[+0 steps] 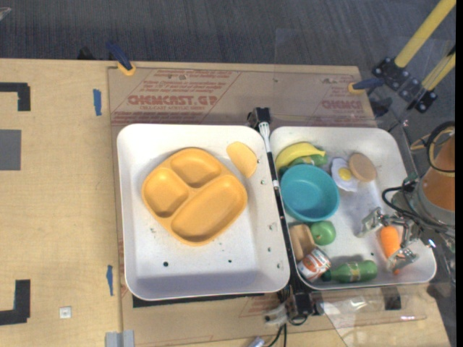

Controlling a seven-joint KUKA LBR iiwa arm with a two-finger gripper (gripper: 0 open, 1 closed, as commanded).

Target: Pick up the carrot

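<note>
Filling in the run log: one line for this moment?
pincer at carrot | carrot between fingers, low in right bin | lift not yet seen

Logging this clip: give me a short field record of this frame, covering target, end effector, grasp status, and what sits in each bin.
target: carrot, in the right bin, near its right wall
end effector: down at the carrot, metal fingers on either side of it
grasp status: fingers straddle the carrot; lift not evident
left bin: divided yellow plate, yellow chip-like piece
right bin, other items: banana, teal bowl, fried egg, green apple, can, green bottle
</note>
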